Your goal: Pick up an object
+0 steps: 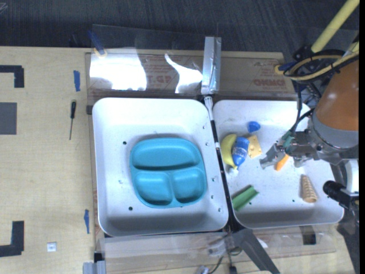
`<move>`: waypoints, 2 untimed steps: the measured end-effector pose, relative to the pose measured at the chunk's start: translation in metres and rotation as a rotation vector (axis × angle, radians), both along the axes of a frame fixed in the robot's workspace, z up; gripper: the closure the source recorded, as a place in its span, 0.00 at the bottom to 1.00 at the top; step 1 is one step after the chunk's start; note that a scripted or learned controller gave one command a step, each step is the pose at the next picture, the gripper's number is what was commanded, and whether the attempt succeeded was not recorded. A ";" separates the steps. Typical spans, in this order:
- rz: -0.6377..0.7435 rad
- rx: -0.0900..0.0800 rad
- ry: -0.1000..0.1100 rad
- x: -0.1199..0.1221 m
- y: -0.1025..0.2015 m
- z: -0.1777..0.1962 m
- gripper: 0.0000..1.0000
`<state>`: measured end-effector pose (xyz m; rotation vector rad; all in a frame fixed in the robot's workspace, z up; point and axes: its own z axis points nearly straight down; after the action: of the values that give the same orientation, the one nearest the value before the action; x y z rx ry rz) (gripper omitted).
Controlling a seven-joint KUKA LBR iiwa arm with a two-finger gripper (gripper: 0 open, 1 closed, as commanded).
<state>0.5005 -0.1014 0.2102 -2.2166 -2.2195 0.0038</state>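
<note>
Gripper (276,156): down inside the right bin (274,220), toward its right half, pointing left. Open or closed: impossible to tell from this slant.

Directly beneath and touching it in the view: a small orange piece (281,164). Held or merely lying under the tool: cannot tell.

Behind the gripper, to the right: the grey wrist, then the orange band (342,104) of the arm, bulking over the bin's right rim. Above that, a yellow hose (340,17) and looped cables running up to the top right corner.

Left of the gripper, near the bin's left wall: a close cluster of a yellow banana (227,150), a blue and yellow bottle-like toy (240,152) leaning against it, and a pale yellow piece (254,148) just beside. Slightly above the cluster, a small blue object (253,127), apart from the rest.

Lower in the same bin: a green stick (244,196) lying at a slant near the front left corner, and a tan ribbed cone (308,189) near the front right, well apart from each other.

Across the divider: the left bin (108,153), holding a teal divided tray (168,171) flat in its middle.

Further left, on the wooden bench (40,181): a thin dark screwdriver (72,117), and black corner marks.
</note>
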 end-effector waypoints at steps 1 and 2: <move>0.018 -0.001 -0.003 0.053 -0.024 -0.115 0.00; -0.085 -0.003 -0.010 0.120 -0.009 -0.124 0.00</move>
<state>0.6209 -0.1103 0.0865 -2.3162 -2.1294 -0.0046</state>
